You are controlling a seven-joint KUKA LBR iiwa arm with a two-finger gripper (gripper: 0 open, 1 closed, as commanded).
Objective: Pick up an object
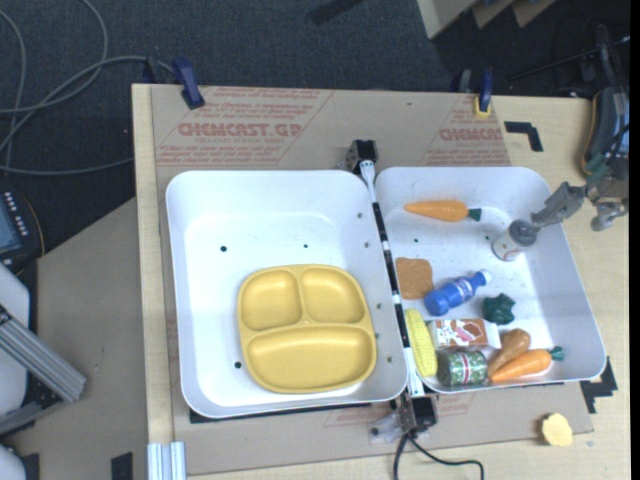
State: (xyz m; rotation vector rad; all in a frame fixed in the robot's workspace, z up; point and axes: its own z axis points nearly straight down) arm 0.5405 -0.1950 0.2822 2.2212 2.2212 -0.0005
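My gripper point(522, 232) reaches in from the right and hangs low over the upper right part of the right bin point(560, 268), beside a small white round thing point(505, 249). Nothing visibly sits in it. In that bin lie an orange carrot point(437, 210) at the top, a brown slice point(413, 273), a blue bottle point(455, 293) and a dark green piece point(498, 308). Along the bin's front are a corn cob point(421, 343), a red and white carton point(462, 333), a green can point(462, 368) and a second carrot point(522, 365).
The left bin point(200, 268) holds a yellow divided plate point(305, 326). A small yellow object point(556, 429) lies on the bench outside the right bin's front corner. Blue clamps point(186, 80) hold the board's far edge.
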